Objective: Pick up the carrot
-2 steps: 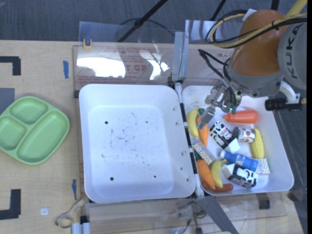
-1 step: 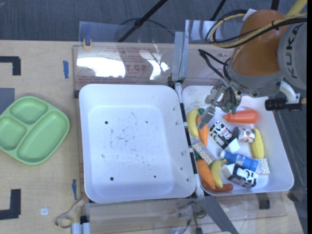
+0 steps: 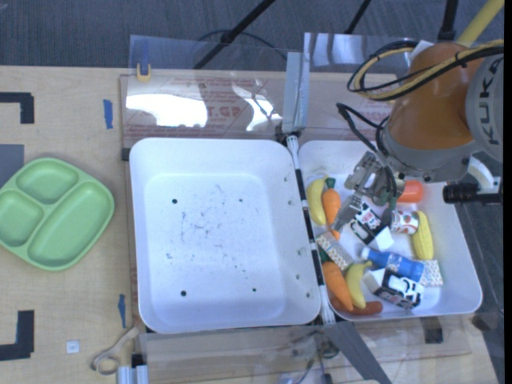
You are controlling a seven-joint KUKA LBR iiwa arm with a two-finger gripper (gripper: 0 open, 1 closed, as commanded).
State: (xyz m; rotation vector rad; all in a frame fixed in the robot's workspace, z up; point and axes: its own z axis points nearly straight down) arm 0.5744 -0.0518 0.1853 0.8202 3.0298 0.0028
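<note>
The carrot (image 3: 337, 286), a tapered orange root, lies at the lower left of the right bin (image 3: 460, 250), beside a banana (image 3: 355, 285). The gripper (image 3: 362, 206) hangs over the clutter; its jaws' spread cannot be told.

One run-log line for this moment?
gripper: over right bin, beside carrot | grasp: unconfirmed | second carrot: front corner | left bin

Glossy white plastic bins (image 3: 212, 310) sit on a matt pale wooden bench (image 3: 64, 94).
</note>
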